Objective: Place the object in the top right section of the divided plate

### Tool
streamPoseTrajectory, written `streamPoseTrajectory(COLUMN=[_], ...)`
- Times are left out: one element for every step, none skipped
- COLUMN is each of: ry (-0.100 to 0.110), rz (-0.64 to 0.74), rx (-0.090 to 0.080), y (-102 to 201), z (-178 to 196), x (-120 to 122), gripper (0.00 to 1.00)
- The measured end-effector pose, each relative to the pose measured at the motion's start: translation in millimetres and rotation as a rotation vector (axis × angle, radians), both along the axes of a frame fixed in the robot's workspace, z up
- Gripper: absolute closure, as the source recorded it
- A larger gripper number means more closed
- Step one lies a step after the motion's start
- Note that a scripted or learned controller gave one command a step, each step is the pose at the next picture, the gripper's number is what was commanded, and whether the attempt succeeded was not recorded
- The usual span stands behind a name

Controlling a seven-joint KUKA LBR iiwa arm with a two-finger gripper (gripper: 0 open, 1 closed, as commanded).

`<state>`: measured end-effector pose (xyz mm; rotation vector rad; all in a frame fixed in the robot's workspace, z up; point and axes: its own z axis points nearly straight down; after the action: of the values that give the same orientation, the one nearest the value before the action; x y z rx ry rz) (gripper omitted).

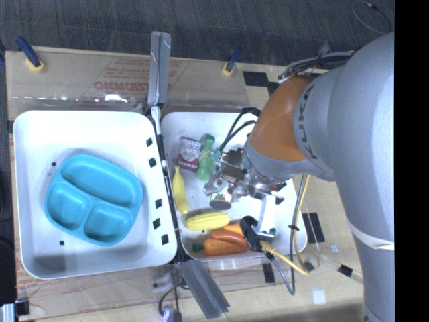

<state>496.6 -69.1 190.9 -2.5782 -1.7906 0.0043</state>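
The plate (94, 198) lies bare in the left bin (33, 146), waiting. The toy food, corn (208, 220) and carrot (224, 245) included, is heaped in the right bin, so my claw (220, 185) hangs over it; whether it grips anything, I cannot tell.

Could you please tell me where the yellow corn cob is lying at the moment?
The yellow corn cob lies in the right-hand white bin, near its front edge, just above the orange carrot and below the slim yellow banana.
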Motion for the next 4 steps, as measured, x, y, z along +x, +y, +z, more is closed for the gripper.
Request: streamPoseTrajectory(ry=[0.002, 0.000, 0.002, 0.002], rz=[-0.154, 0.066, 0.166, -0.120], rx=[0.000, -0.001, -0.001, -0.002], y=[66.4, 129.6, 212.1, 261.8], z=[-0.5, 10.9, -23.3, -5.1], x=[16.2, 11.8, -21.6, -22.1], gripper=[1.00, 1.00, 1.00, 1.00])
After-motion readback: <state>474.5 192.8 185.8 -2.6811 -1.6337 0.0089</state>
